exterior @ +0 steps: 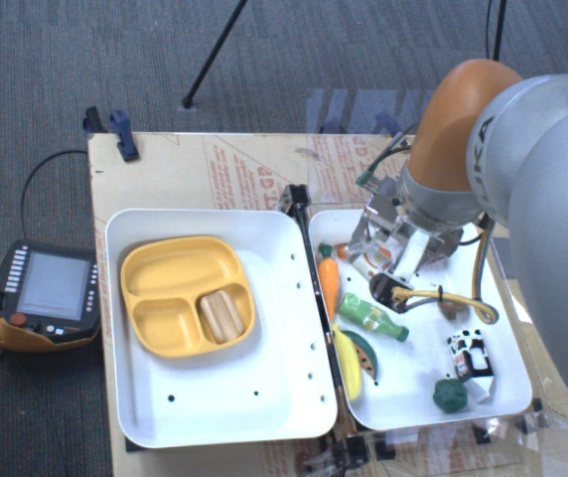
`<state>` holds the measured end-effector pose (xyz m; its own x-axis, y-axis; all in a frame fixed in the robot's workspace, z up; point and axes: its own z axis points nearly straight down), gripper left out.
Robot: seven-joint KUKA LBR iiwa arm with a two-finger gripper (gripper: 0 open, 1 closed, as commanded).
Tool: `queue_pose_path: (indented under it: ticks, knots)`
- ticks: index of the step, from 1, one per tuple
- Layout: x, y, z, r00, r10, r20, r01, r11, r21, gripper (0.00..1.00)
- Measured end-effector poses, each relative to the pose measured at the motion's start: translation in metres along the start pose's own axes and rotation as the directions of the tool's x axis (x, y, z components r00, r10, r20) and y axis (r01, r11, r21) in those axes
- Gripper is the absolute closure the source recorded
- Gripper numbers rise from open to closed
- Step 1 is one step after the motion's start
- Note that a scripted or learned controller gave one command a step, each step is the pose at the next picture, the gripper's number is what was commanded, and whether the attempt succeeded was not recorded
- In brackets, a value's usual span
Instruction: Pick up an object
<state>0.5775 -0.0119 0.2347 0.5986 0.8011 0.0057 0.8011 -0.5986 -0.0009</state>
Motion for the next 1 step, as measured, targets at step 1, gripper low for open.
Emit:
queue_pose_path:
  ticks: [1]
  knots:
    - [0.0157,0.0244,0.0006,0.997,0.075,0.008,-0.075,0.997,0.006,1.00]
